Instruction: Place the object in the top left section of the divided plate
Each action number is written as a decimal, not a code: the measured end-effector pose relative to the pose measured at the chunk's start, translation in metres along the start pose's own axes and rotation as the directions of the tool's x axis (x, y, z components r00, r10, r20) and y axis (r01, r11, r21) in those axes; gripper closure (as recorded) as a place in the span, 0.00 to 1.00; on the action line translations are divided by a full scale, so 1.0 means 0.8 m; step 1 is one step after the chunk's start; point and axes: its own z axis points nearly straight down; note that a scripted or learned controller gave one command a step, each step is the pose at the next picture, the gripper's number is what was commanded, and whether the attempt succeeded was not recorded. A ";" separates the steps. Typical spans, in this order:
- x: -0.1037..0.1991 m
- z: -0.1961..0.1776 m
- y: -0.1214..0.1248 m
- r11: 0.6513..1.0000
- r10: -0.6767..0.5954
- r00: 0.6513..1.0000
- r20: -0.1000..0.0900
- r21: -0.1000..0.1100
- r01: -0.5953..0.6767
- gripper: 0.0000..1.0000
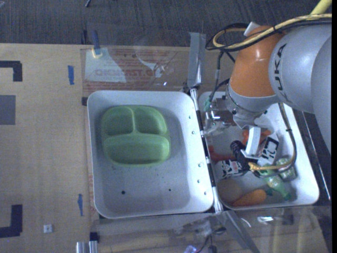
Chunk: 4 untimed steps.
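Two white bins (181, 196); one green divided plate (135, 134); perhaps six small items (253, 196).

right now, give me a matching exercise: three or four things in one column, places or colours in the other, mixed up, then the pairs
Things:
1. plate
2. carrot
3. arm
4. tape

Descriptions:
A. blue, on the bench left of the bins
B. green, in the left bin
C. orange, at the near edge of the right bin
D. grey with an orange band, over the right bin

Pairs: 1-B, 2-C, 3-D, 4-A
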 end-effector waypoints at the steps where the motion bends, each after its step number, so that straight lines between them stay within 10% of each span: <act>1: 0.028 -0.036 0.087 1.000 -0.001 1.000 0.001 -0.003 0.001 1.00; 2: -0.091 -0.074 0.054 0.999 0.054 0.999 0.001 -0.001 -0.054 1.00; 3: -0.153 -0.071 0.090 0.998 0.070 0.998 0.002 -0.005 -0.070 1.00; 4: -0.205 0.121 0.078 0.999 0.031 1.000 0.001 -0.007 -0.031 1.00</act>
